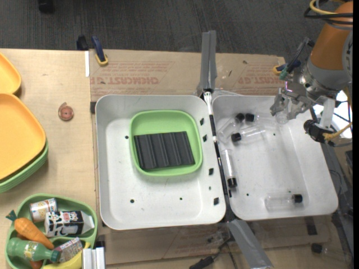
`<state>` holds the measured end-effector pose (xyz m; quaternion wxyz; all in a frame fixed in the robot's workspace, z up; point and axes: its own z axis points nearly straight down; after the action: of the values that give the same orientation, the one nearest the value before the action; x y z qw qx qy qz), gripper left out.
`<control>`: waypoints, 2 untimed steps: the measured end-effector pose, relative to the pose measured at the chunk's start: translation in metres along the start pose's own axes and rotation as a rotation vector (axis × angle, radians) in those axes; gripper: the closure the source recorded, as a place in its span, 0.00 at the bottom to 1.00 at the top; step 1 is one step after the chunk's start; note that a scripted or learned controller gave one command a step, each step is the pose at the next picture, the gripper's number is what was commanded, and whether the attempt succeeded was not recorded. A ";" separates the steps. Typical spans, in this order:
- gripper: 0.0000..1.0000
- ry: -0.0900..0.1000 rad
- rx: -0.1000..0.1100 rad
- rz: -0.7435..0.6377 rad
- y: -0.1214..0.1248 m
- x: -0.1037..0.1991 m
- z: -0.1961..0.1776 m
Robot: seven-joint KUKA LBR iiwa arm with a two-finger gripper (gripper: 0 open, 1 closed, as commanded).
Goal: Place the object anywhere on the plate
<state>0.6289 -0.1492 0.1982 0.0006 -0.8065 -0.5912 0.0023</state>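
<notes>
A wooden surface (67, 83) carries two shallow white plastic bins side by side, viewed from above at a slant. In the left bin (112, 200), toward its far edge and slightly right of centre, sits a light green square plate with rounded corners (165, 120); a dark grey ribbed rectangular mat (164, 150) lies on it.

The right bin (314, 206) holds several small clear plastic vials with black caps. Two lie near the far left corner (245, 117) and (249, 134), one runs along the left wall (229, 170), and one rests near the front right corner (283, 200).

The grey arm with its orange band (330, 46) reaches in over the far right corner of the right bin. Its gripper (289, 106) hangs above that corner; whether it is wide, narrow or carrying something cannot be told, because cables and fittings clutter it.

Judging from this, the task appears to be at the picking step: no vial is on the plate. The next move seems to call for lowering onto one vial, likely one near the far left corner, closing squarely across its round, slippery body, then carrying it over the shared wall to the plate.
</notes>
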 end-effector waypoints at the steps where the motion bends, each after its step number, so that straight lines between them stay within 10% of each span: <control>1: 0.00 0.000 0.000 0.000 0.000 0.000 0.000; 2: 0.00 0.001 0.001 0.048 -0.023 0.070 0.008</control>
<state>0.6277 -0.0756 0.1904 0.0012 -0.8206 -0.5716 0.0019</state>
